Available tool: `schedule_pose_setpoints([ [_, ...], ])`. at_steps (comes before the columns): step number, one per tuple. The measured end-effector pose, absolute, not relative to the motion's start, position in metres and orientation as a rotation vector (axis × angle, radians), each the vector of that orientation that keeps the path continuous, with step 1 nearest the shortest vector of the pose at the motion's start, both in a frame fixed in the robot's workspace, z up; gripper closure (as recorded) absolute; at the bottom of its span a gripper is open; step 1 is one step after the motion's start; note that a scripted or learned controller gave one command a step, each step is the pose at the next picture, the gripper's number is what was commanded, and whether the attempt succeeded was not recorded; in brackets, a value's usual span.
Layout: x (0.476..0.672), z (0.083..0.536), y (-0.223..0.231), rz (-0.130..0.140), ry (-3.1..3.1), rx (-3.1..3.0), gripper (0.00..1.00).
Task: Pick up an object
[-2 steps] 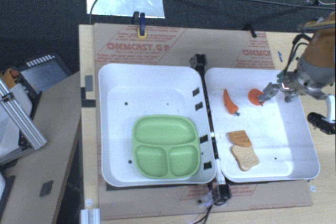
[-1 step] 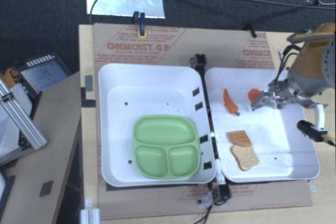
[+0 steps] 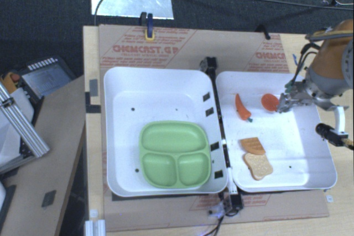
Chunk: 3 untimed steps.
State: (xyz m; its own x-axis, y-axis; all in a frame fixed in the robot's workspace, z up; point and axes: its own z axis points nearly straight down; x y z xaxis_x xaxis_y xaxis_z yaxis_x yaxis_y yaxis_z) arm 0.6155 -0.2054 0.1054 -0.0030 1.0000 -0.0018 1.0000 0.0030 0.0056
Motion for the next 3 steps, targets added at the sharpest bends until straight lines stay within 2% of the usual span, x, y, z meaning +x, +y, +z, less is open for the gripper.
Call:
schedule_pose_setpoints([
  [2, 0.621, 0.193, -0.205, 0.004, 2.223, 2.212, 1.0],
  [3, 0.622, 0.257, -0.203, 0.005, 2.223, 2.212, 1.0],
])
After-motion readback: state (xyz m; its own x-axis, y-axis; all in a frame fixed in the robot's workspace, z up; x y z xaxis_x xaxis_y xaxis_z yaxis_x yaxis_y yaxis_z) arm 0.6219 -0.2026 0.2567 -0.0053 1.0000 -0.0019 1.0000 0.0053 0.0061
